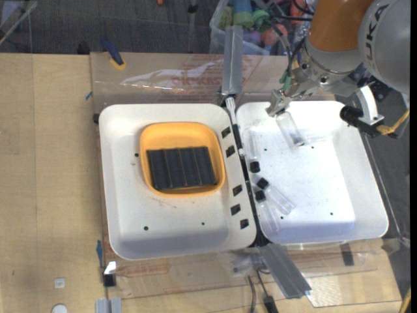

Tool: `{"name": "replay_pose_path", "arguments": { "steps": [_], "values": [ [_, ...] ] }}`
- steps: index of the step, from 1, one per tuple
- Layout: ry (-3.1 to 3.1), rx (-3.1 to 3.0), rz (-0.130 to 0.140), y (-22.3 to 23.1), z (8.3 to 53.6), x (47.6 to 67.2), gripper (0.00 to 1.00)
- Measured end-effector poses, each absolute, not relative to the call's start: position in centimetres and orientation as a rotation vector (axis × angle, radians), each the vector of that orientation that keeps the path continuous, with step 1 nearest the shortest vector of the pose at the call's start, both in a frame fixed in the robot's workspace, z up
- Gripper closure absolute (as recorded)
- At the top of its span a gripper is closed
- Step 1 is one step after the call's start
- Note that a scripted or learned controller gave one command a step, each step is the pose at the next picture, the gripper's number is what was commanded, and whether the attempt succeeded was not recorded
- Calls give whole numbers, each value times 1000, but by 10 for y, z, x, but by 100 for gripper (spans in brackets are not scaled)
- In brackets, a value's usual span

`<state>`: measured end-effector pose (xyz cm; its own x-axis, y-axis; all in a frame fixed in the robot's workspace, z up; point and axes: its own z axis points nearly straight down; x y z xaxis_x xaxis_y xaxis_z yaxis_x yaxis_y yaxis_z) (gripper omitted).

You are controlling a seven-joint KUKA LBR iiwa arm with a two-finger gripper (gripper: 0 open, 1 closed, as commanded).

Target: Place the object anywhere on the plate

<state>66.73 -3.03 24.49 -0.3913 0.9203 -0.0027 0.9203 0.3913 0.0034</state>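
An orange-yellow plate [181, 135] sits in the middle of the left white bin [124, 207]. A black ridged rectangular object [180, 167] lies flat on the plate, inside its rim. My gripper [288, 124] hangs over the far part of the right bin [339, 194], well to the right of the plate and apart from the black object. Nothing shows in its grasp. The grey arm with its orange band [335, 15] comes in from the upper right.
Small black clips [236, 191] line the divider between the two bins. A clear plastic piece [280, 204] lies in the right bin near its left wall. A crate of coloured toys [257, 5] stands behind the bins.
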Motion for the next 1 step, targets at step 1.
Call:
{"name": "replay_pose_path", "arguments": {
  "steps": [1],
  "values": [
    [2821,1370,4,-13,251,668,100]
  ]
}}
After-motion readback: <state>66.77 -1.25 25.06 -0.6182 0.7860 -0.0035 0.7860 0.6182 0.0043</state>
